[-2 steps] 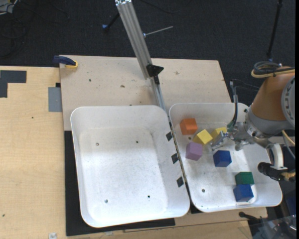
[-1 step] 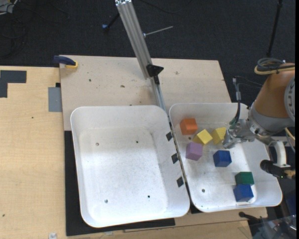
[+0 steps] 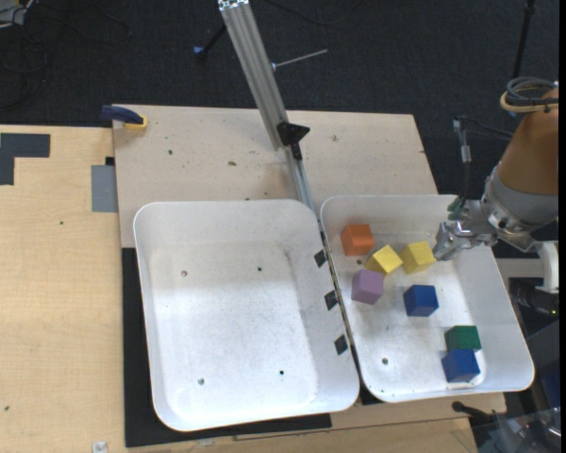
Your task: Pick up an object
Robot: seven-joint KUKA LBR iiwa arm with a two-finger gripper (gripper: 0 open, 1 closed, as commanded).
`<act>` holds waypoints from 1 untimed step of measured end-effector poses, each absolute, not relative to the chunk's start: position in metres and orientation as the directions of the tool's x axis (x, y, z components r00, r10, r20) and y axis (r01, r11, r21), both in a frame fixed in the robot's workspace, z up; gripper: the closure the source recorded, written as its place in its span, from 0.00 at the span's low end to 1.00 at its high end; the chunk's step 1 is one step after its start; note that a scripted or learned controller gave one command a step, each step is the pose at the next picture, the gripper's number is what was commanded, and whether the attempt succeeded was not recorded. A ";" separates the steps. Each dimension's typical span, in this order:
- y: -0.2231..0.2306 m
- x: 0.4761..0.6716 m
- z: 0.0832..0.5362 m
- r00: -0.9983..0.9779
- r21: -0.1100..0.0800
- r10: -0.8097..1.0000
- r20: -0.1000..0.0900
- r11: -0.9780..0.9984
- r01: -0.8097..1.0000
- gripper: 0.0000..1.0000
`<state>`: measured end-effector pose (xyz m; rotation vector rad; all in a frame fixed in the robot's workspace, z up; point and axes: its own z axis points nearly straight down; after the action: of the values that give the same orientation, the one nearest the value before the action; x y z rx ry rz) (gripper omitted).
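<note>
From above, the gripper sits low over the right bin, just beside a yellow block; whether its claw is apart or together cannot be told. A second yellow block, an orange block, a purple block, two blue blocks and a green block lie in that bin. The left bin stands alongside.
</note>
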<state>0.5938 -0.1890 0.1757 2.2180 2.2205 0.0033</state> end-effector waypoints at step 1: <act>-0.191 0.584 0.230 0.000 0.003 1.000 -0.001 0.000 1.000 1.00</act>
<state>0.5843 -0.1909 0.2304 2.2191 2.2196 0.0023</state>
